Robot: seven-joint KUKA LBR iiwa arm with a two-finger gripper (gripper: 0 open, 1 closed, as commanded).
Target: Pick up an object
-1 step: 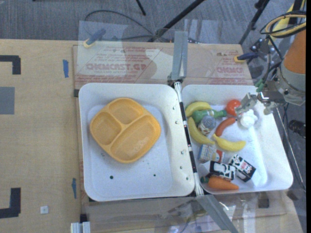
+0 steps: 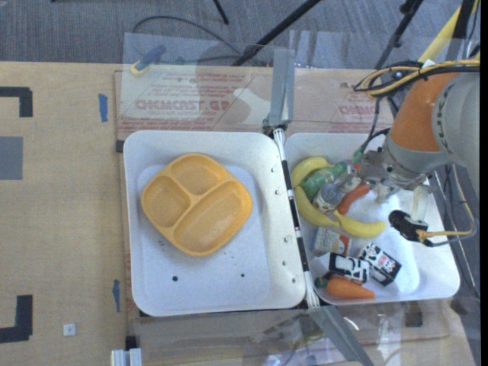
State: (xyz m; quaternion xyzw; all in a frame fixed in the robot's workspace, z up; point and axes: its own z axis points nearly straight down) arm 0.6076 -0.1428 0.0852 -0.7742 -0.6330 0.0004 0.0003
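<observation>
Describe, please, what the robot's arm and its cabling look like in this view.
The arm is a rounded grey body with a broad orange band above the wrist. Black and yellow cables loop over its top, and a thin black cable hangs along its left side. The tool beneath is grey metal.

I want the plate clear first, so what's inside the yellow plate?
Nothing visible in the plate's three compartments; it sits alone in the left bin. What lies beneath the plate is covered.
</observation>
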